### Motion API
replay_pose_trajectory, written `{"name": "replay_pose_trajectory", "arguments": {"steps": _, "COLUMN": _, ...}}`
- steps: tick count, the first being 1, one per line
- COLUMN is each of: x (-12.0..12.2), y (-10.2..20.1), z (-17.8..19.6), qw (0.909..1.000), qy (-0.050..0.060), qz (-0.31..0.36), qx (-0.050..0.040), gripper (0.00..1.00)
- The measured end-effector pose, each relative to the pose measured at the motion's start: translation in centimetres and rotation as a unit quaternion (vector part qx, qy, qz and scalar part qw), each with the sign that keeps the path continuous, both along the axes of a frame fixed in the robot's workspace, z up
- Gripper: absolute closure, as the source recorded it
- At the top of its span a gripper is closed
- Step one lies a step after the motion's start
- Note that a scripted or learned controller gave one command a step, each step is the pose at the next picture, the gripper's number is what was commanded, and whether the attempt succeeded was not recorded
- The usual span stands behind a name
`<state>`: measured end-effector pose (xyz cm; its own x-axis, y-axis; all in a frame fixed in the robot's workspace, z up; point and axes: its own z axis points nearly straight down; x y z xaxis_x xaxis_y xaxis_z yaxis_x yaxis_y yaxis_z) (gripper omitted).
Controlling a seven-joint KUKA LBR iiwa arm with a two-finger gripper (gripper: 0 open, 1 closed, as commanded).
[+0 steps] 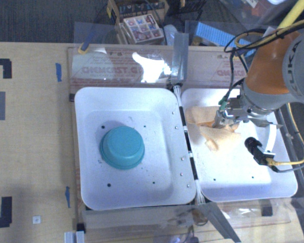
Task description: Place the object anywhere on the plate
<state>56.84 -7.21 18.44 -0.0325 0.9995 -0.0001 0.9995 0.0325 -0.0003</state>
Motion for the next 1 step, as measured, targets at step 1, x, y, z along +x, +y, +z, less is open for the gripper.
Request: {"name": "replay_pose_trajectory", "arguments": {"steps": 1, "x": 0.06, "y": -0.01, "z": 4.01, "qw": 1.0000, "qy": -0.001, "qz": 0.000, "qx": -0.0006, "gripper": 1.00}}
